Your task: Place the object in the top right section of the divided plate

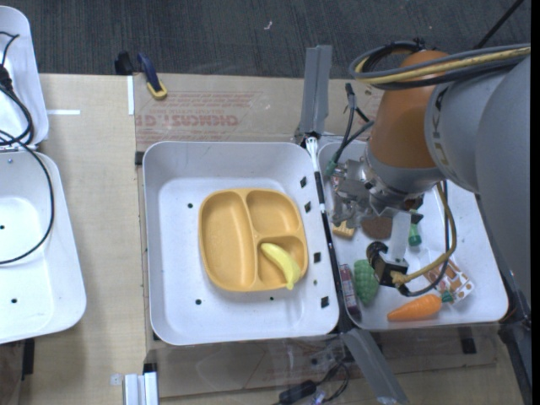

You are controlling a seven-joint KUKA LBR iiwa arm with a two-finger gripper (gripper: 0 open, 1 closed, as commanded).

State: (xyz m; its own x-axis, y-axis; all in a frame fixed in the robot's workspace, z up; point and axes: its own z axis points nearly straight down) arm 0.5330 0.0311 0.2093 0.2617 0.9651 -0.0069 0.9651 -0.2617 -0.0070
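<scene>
Camera view: yellow banana (281, 263), small plastic-looking toy, lies in the lower right section of the yellow-orange divided plate (221, 243), i.e. not the top right one. Its long axis runs diagonal, upper-left to lower-right; the lower-right end reaches the plate rim, the upper-left end sits near the divider w/ the big left section. Top right section of the plate is bare, as is the tall left section.

Plate sits approx. mid of the left white shallow bin (169, 226), w/ white floor showing all round it: wide strip on the left and top, narrower on the right toward the shared wall btw. the two bins.

Right white bin (485, 251) is crowded. Grey arm w/ orange band (403, 137) hangs over its upper half, cables looping down. Tool (361, 199) is low by the bin's left wall, beside a small tan block (342, 229); can't tell if it's open or closed, too much clutter and shadow. Nothing seen btw. its tips.

Below it: green knobbly toy (365, 280) near the shared wall, orange carrot toy (415, 308) lying roughly horizontal at the bin's lower edge, small green-capped bottle (414, 231), and a printed packet (456, 281) towards the lower right.

Desk (101, 125) is tan, w/ a brown printed board behind the left bin.
</scene>
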